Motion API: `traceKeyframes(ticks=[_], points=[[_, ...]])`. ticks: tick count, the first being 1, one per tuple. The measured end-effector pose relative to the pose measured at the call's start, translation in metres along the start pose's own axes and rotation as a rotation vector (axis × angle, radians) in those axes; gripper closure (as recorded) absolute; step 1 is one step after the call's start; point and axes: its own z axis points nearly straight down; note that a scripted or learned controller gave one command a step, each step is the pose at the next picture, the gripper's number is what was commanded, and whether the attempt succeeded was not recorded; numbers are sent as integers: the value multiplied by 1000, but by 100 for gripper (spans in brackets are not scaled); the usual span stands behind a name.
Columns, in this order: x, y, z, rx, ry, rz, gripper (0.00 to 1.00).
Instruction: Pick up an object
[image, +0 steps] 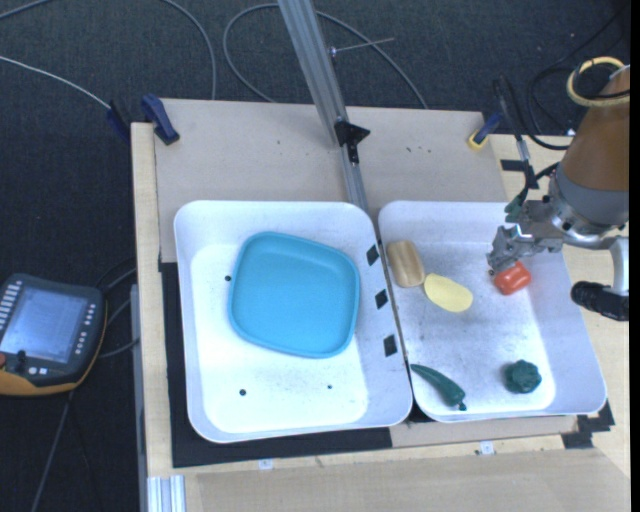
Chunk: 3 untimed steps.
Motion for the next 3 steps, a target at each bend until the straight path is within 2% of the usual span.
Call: traceKeyframes(ticks=[1, 2, 3], points=[[-3, -9, -52, -1, 0, 0, 100], [47, -14, -40, 4, 2, -4, 100], [97, -15, -48, 3, 2, -4, 100]])
